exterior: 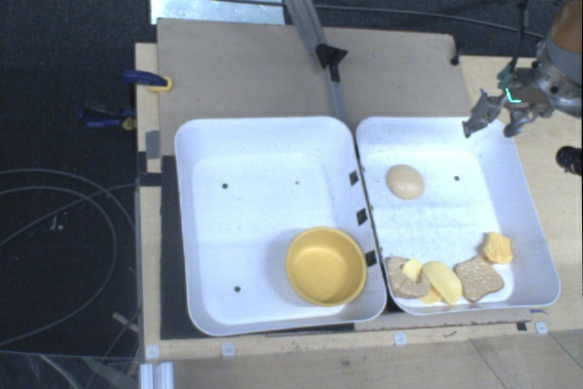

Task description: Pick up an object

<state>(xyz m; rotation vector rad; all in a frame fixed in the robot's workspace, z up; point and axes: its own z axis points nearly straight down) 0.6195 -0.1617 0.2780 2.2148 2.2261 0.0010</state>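
My gripper (496, 118) hangs over the far right corner of the right bin (524, 187), its two dark fingers spread open with nothing between them. A tan egg-shaped roll (405, 181) lies in the middle of that bin, down and to the left of the gripper. Along the bin's near edge sit a cluster of food pieces: a round cookie (404, 280), a yellow banana-like piece (443, 281), a toast slice (479, 279) and a small yellow chunk (497, 247). A yellow bowl (325, 264) stands in the left bin (228, 196), near its front right corner.
A slanted grey pole (301, 0) crosses the bench behind the bins and ends at a black bracket (330, 56). Blue and yellow clamps (137, 96) grip the bench's left edge. Cables lie on the dark floor at left.
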